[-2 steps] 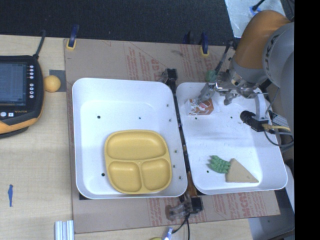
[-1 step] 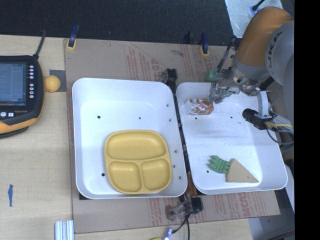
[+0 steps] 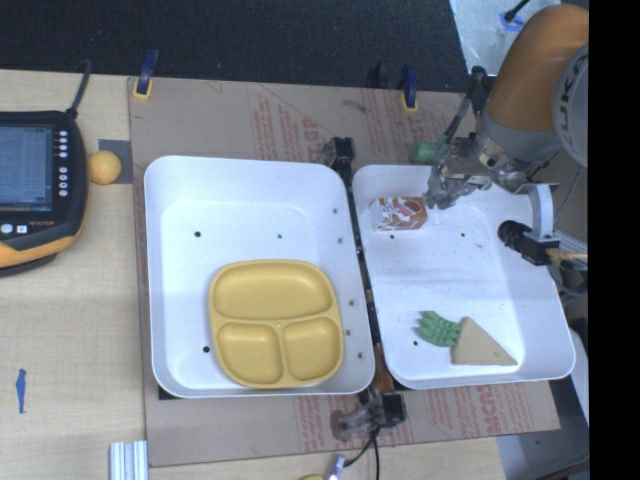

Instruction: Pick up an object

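The end effector (image 3: 441,196) is positioned over the upper left area of the right bin (image 3: 520,298). A small red-and-white packet (image 3: 401,212) lies on the bin floor just beside it, at roughly the 8 o'clock direction from the fingertips. The packet appears to touch or nearly touch the tip of the end effector; contact cannot be confirmed. The packet is not seen between the fingers. Whether the end effector is spread or pressed together cannot be determined from this view.

The arm (image 3: 535,78) enters from the 2 o'clock corner of the view. Its orange band sits above the grey wrist, and the wrist slopes down toward 8 o'clock into the bin.

Two further objects lie in the right bin, well apart from the end effector, at about its 6 o'clock direction near the bin's lower edge:
- a green knobbly toy (image 3: 437,328);
- a tan wedge-shaped piece (image 3: 481,346), touching the green toy on its 4 o'clock side.

The left bin (image 3: 200,198) holds a yellow three-compartment tray (image 3: 275,321), located in the lower right part of that bin. The tray lies flat.

Both bins rest side by side on a brown cardboard sheet (image 3: 250,103) laid on the counter (image 3: 70,368). A black-and-orange handheld control pendant (image 3: 35,190) lies on the counter at the 9 o'clock edge of the view. A small yellow ball (image 3: 104,167) sits just beside the pendant, at its 3 o'clock side.
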{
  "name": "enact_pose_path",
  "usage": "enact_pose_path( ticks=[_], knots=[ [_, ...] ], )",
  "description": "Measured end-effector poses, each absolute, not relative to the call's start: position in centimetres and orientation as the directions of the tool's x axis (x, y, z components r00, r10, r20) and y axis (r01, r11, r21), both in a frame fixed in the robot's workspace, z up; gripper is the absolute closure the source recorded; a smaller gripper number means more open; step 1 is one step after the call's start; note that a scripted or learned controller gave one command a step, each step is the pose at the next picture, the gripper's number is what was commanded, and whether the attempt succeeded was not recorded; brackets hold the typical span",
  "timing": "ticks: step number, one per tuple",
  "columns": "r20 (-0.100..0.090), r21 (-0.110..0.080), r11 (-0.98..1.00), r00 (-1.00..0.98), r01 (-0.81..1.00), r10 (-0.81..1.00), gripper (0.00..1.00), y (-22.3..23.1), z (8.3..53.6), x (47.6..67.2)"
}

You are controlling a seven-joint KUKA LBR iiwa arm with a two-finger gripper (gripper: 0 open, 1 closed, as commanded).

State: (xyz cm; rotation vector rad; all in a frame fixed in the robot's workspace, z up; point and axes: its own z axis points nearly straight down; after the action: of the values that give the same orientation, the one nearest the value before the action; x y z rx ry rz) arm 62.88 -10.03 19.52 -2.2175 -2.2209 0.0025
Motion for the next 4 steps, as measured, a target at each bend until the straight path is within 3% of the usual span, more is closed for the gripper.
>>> enact_pose_path(
  ticks=[1, 2, 4],
  knots=[
    [0.001, -0.005, 0.002, -0.002, 1.000, 1.000, 0.00, -10.0, 19.5, 62.8],
    [-0.001, -0.003, 0.004, -0.004, 1.000, 1.000, 0.00, -9.6, 16.5, 65.6],
    [0.000, 0.000, 0.002, -0.002, 1.000, 1.000, 0.00, -10.4, 19.7, 65.7]
  ],
)
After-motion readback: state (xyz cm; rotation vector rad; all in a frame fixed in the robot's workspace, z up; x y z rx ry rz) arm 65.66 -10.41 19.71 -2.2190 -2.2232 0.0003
